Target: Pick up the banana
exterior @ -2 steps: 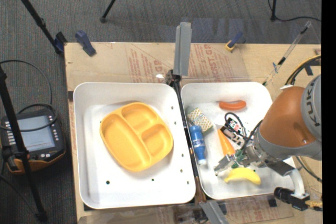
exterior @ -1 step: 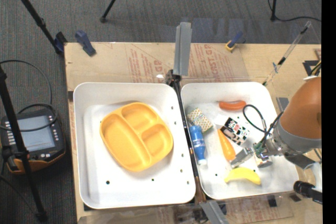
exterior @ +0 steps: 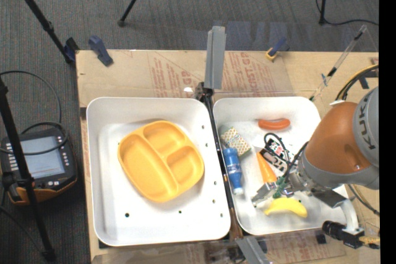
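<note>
Nearest the lens, low in the right bin (exterior: 309, 105) by its front edge: banana (exterior: 286, 208), lying flat, curve upward. Just above and left of it, gripper (exterior: 270, 193), fingers spread apart with nothing between them, tips just beside the banana's left end; contact cannot be told. Behind it, grey arm with orange band (exterior: 337, 148) over the bin's right side. Further back in the same bin: orange carrot (exterior: 266, 169), blue bottle (exterior: 232, 169) along the left wall, patterned packet (exterior: 236, 140), black-and-white item (exterior: 276, 154), red sausage (exterior: 274, 123) near the back edge. Left bin (exterior: 102, 114): yellow divided plate (exterior: 161, 160), about central.
</note>
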Robot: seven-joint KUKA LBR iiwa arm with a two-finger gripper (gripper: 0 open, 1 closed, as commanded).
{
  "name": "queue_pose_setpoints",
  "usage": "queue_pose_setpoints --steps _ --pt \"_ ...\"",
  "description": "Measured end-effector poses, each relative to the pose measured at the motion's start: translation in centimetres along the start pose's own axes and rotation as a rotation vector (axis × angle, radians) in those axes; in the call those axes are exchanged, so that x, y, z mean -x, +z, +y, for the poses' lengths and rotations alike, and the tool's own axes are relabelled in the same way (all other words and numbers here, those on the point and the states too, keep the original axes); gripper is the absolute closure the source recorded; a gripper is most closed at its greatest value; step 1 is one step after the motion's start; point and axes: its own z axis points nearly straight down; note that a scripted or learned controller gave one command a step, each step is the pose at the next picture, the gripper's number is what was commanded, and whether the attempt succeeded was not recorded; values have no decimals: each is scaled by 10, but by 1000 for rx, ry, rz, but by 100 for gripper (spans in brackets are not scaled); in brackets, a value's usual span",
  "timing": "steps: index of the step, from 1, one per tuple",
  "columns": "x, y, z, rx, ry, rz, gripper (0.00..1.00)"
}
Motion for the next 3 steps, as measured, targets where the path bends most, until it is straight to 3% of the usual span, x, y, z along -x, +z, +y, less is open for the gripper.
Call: queue_pose_setpoints --steps 1,2,3 --pt "1 -9 -1 -2 6 2 100" --pt "1 -9 -1 -2 6 2 0" --pt "43 -26 -9 1 -40 6 0"
